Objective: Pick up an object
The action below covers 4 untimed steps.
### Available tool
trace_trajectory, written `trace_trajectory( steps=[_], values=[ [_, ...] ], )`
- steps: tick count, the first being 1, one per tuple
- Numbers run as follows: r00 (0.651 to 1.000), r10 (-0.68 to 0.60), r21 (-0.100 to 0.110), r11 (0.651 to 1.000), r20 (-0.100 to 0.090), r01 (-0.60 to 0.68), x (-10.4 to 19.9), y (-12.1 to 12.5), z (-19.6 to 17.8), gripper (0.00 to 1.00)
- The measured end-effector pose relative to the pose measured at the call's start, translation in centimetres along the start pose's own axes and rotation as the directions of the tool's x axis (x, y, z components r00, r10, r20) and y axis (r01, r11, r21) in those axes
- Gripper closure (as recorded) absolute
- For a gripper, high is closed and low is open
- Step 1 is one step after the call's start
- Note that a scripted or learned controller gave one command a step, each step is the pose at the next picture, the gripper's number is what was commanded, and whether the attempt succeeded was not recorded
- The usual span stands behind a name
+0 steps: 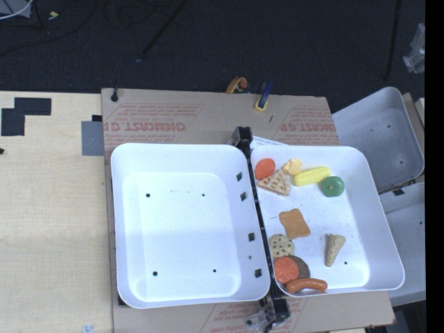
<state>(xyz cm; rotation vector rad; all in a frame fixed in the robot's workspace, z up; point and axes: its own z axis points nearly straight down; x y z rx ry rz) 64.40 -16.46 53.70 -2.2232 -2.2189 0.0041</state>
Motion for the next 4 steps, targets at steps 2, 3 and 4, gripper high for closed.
trace_trajectory(
  steps=[2, 3, 4],
  values=[
    [1.0, -0.008, 0.01, 1.0, -0.005, 0.009, 9.3, -1.4, 10.8, 1.0],
    [1.0, -0.008, -0.007, 1.0, -0.002, 0.008, 16.6, -5.5, -0.7, 1.0],
    [1.0, -0.002, -0.002, 1.0, 0.0, 0.002, 11.4, 0.1, -0.1, 1.0]
  ],
)
